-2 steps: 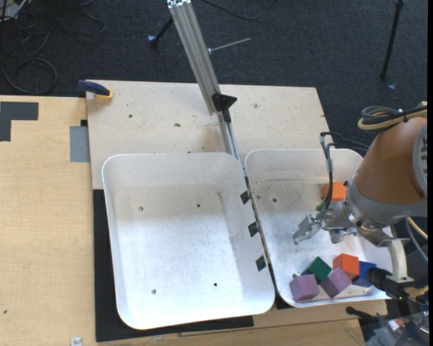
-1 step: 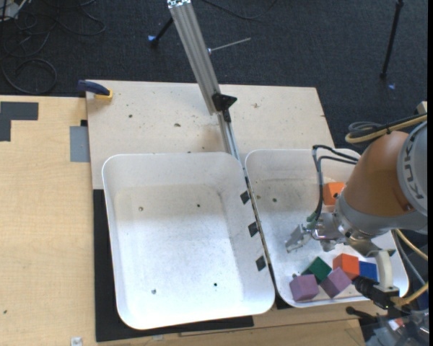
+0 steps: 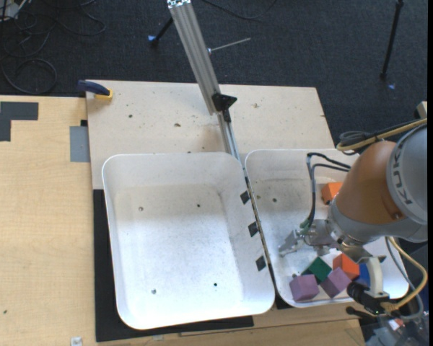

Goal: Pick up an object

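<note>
Dark carpet (image 3: 296, 42) strewn with black cables surrounds the pale wooden bench (image 3: 166, 117), where we see two shallow white bins side by side, the left bin (image 3: 173, 229) and the right bin (image 3: 274, 186), their rims touching along a divider marked by three black tabs. A slanted aluminium bar (image 3: 198, 56) runs from the floor down to that divider, and a blue clamp (image 3: 94, 88) grips the bench's far left corner. In the near end of the right bin we count two purple blocks (image 3: 304, 287), one green block (image 3: 319, 269) and two orange blocks (image 3: 333, 192), clustered close together; they are roughly cubic, so we can name no long axis. The gripper (image 3: 294, 242) hangs low in the right bin, just beside the green block, pointing left; we cannot tell how its tool stands.
</note>
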`<state>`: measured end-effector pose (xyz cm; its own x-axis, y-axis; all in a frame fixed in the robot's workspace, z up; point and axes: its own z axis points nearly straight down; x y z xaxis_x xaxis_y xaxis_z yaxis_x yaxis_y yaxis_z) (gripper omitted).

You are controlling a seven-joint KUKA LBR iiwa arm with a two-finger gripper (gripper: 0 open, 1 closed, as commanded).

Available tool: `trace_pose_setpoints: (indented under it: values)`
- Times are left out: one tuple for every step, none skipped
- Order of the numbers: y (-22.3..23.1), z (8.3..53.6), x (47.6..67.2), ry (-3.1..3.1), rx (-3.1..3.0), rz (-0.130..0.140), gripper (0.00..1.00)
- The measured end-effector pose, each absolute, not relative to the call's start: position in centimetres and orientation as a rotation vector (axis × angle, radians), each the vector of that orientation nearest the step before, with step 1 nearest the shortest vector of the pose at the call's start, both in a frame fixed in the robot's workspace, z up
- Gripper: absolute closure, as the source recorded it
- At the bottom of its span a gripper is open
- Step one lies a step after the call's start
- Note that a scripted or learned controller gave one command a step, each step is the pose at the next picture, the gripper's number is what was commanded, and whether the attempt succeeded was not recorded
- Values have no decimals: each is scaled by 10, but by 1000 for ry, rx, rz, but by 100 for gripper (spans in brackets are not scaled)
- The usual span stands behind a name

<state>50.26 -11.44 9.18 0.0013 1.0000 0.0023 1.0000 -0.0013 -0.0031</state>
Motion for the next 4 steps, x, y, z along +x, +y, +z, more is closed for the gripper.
trace_pose_setpoints:
  values:
    - [-116, 102, 502, -2207, -2227, 0, 100]
    - [-117, 158, 513, -2224, -2222, -2, 100]
    - [-118, 221, 513, -2224, -2223, -4, 100]
    - [-119, 237, 513, -2223, -2220, 0, 100]
